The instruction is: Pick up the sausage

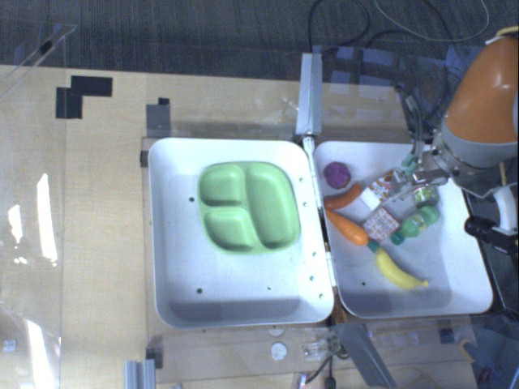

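In the camera view, the approach step is judged to be in hand: the gripper (419,173) is seen over the upper right part of the right bin (454,298), below the orange band of the arm (485,87), and nothing is seen held in it. Its tip is blurred against the clutter beneath, so whether it is open or closed cannot be told. The sausage (344,196) – a curved, reddish-orange piece – is found near the left wall of that bin, just below the purple fruit (336,173) and just above the carrot (349,228), which lies almost parallel to it. It is thus placed to the left of the gripper and a little lower in the picture, clearly apart from it, with a small white-and-red packet (383,188) lying between the two. A green bottle (413,222) and a banana (399,272) are seen farther down the bin; the green tray (247,205) is left alone in the left bin (174,298). For the next move, a shift leftward over the packet is called for, then a descent across the sausage's narrow width – with care that neither the carrot nor the purple fruit is caught instead.
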Tool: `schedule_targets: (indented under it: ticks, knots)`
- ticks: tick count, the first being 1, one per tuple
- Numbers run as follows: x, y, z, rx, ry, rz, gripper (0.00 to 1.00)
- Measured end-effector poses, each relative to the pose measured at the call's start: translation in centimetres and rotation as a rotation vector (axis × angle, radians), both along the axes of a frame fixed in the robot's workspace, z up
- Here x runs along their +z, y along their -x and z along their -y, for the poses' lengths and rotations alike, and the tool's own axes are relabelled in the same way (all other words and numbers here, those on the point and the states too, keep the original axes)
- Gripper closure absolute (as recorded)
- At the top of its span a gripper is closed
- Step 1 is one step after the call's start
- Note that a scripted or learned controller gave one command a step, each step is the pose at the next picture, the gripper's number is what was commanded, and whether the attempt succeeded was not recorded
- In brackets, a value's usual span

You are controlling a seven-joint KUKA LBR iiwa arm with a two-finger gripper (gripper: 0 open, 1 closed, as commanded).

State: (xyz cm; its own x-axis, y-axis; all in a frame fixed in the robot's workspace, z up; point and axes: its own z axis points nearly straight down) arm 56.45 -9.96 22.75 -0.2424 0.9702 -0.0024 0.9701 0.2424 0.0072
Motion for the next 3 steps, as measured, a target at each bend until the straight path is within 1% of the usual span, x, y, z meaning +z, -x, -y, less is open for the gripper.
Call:
schedule_targets:
  ticks: [3]
  knots:
    - [3.4, -0.6, -0.2, 0.005, 0.002, 0.023, 1.0]
